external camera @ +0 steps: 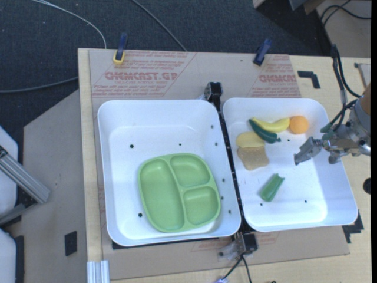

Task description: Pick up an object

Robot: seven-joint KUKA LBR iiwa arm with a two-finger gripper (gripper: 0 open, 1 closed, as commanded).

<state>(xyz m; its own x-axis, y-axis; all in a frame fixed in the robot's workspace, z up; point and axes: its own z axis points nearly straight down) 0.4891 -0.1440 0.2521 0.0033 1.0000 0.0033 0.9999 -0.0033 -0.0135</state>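
The right bin [339, 208] holds a yellow banana [275, 124] with a dark green vegetable [263, 131] lying across it. An orange ball [298, 124] rests at the banana's right end. Below them sit a yellow lump [248, 140] and a tan bread-like piece [254, 157]. A green block [271, 187] lies nearer the front. My gripper [320, 154] hovers over the right side of this bin, right of the tan piece and below the orange ball. It is open, and nothing sits between its fingers.
The left bin [112, 119] holds a light green divided plate [178, 191] at its front centre. A black clamp [213, 90] sits where the two bins meet at the back. Cables run over the dark floor behind the bench.
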